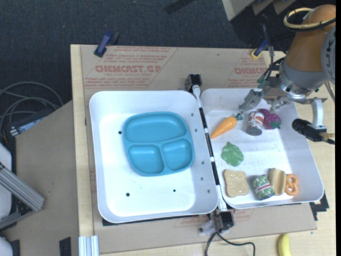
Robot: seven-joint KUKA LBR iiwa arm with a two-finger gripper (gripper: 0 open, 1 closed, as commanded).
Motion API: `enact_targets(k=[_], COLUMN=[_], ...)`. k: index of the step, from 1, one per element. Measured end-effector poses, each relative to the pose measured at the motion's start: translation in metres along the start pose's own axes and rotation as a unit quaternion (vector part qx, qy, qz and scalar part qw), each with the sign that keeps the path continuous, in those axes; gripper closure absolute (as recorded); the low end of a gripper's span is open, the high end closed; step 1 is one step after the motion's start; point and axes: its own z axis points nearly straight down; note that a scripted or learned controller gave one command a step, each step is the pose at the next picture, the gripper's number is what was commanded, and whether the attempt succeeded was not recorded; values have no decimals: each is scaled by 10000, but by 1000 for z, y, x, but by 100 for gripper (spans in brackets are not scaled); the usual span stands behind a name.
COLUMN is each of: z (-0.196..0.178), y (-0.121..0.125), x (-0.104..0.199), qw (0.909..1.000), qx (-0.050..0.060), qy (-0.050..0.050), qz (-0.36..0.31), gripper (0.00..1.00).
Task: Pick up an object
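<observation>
Camera view shows us the right bin [303,159] with a small can [255,122] near its far edge, lying tilted, its long axis running from the far edge toward the near left. We see the gripper [265,101] just above the can; we cannot tell how far its fingers are parted or whether they touch the can. A purple piece [273,120] lies just beside the can, a carrot [224,127] to its left points toward the left edge. Along the near edge lie toast [235,183] and a pretzel [291,184]. The middle of the right bin has open room. The left bin [106,159] carries a blue divided tray [158,143]
</observation>
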Motion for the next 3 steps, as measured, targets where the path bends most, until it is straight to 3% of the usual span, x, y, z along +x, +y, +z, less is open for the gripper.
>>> enact_targets(k=[1,2,3], z=[68,60,-12], y=[7,6,-4], x=[-43,-44,75], qw=[10000,10000,10000], qx=[-71,-60,-23], qy=[6,-4,8], qz=[-25,-23,-19], gripper=[0,100,100])
